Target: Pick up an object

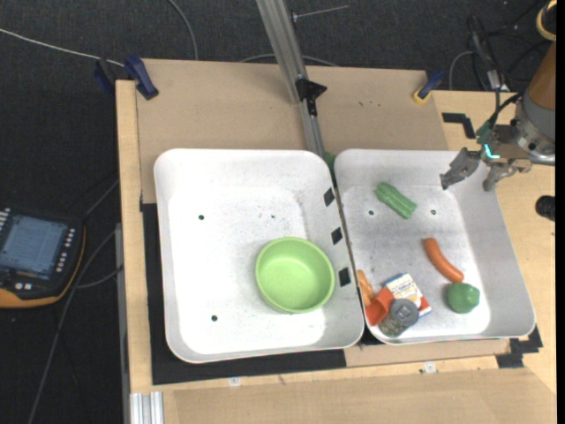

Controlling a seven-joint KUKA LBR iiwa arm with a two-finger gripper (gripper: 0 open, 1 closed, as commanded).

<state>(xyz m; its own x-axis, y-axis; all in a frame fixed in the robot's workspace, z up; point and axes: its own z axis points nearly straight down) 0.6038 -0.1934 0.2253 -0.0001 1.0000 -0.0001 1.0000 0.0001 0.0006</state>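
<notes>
The fingers [478,175] are spread apart with nothing between them, poised over the far right corner of the right bin [521,283]. Candidates all lie in that bin: a green cylinder [395,200] near the far edge, an orange carrot-like piece [441,259] toward the middle, a green round thing [462,298] at the near right corner, and a small carton [405,291] crowded against a grey disc [399,314] along the near edge. The left bin [177,237] carries a green bowl [295,275]. My guess at the risks: descending here meets bare floor or the rim; the cylinder may roll away; the crowded pile invites a pinch on two things.
</notes>
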